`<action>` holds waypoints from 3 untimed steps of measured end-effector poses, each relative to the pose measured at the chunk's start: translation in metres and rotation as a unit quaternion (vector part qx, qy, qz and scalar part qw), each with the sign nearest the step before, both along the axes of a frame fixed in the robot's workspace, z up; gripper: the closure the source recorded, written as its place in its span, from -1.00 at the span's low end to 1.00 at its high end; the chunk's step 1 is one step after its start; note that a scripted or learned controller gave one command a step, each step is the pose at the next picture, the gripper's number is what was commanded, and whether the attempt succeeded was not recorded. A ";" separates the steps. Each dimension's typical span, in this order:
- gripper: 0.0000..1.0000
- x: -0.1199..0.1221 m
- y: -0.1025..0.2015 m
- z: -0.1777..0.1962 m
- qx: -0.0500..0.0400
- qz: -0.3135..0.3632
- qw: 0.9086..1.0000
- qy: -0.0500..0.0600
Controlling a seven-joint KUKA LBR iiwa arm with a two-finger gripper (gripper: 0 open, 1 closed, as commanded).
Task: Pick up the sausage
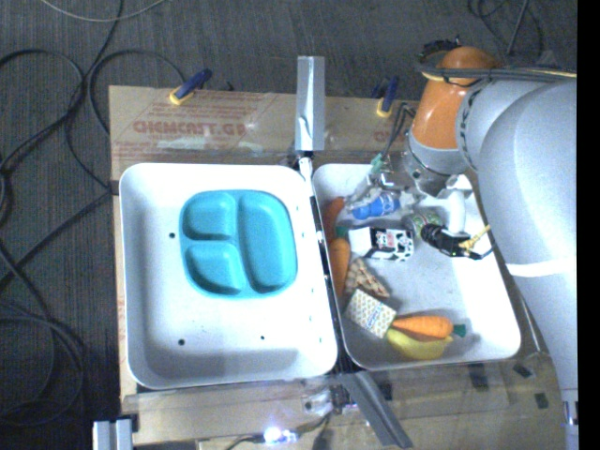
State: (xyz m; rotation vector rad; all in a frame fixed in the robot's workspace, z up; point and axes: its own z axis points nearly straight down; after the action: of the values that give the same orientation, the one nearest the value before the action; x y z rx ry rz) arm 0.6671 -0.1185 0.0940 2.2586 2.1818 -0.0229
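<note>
Sausage (334,216): a reddish-brown, rounded length lying along the left wall of the right bin (497,340), near its upper end, partly hidden by the clutter beside it.
Sausage to end effector: it sits just left of the end effector (386,198), slightly lower, apart from it as far as I can see.
End effector: down in the upper part of the right bin, over a clear wrapper with blue print (373,204); whether it is released or clenched I cannot tell, the tip is lost in the clutter.
Arm (525,157): comes in from the right, bulky grey body over the bin's right side, orange band (441,111) above the wrist, wrist angled down and left.
Near the sausage: a carrot (339,259) just below it along the same wall.
Lower in the bin: a cracker-like wedge (367,278), a patterned packet (370,314), a second carrot (424,326) resting on a banana (417,346).
Left bin (150,345): holds a blue divided tray (240,242).
Counter (141,129): brown board under both bins.
</note>
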 end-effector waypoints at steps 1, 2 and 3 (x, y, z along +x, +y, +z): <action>-1.00 0.003 -0.023 -0.003 0.007 -0.090 0.996 -0.005; -1.00 -0.053 0.012 -0.006 0.005 -0.079 0.997 -0.007; -1.00 -0.124 0.009 -0.005 0.004 -0.157 0.987 -0.011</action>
State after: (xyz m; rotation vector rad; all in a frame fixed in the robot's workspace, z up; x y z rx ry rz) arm 0.5435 -0.1093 0.0891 2.5680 1.7947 0.0101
